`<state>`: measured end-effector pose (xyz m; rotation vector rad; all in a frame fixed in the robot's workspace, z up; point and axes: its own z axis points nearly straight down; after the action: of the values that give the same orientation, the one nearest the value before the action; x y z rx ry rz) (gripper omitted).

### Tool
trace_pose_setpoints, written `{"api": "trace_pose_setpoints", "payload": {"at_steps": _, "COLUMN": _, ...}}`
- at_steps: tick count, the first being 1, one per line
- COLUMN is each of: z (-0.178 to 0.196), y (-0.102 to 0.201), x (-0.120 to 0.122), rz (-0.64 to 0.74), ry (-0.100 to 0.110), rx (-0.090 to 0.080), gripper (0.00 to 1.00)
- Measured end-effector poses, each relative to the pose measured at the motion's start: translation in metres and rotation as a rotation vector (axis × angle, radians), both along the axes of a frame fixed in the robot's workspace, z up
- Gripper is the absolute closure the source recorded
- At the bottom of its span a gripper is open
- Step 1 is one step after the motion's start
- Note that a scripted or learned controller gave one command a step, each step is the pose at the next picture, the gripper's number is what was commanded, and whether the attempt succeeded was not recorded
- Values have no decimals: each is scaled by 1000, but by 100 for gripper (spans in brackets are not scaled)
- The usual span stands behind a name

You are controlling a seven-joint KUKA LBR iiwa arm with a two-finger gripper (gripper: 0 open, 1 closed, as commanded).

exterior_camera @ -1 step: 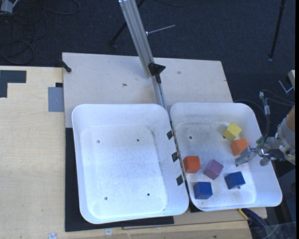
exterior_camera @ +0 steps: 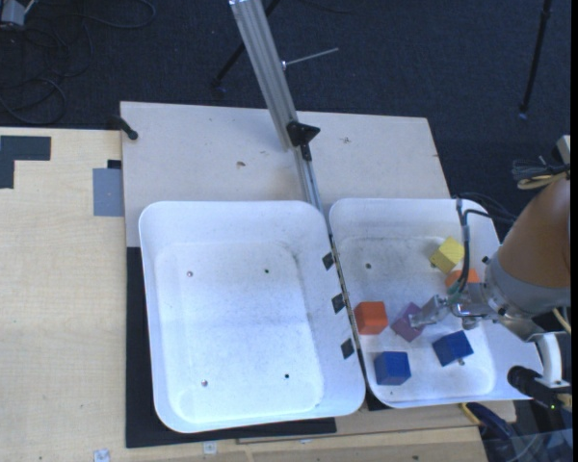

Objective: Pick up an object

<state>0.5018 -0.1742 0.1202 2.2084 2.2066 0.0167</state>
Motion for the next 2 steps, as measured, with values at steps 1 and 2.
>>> {"api": "trace_pose_setpoints", "payload": {"at_steps": 1, "z": -3, "y": 1, "x": -1, "rz": -3, "ry": 5, "rx": 3, "gripper": 0}}
{"api": "trace_pose_setpoints", "payload": {"at_steps": 2, "z": -5, "y": -3, "x": 5, "rz": 3, "ry": -3, "rx": 1, "gripper": 0}}
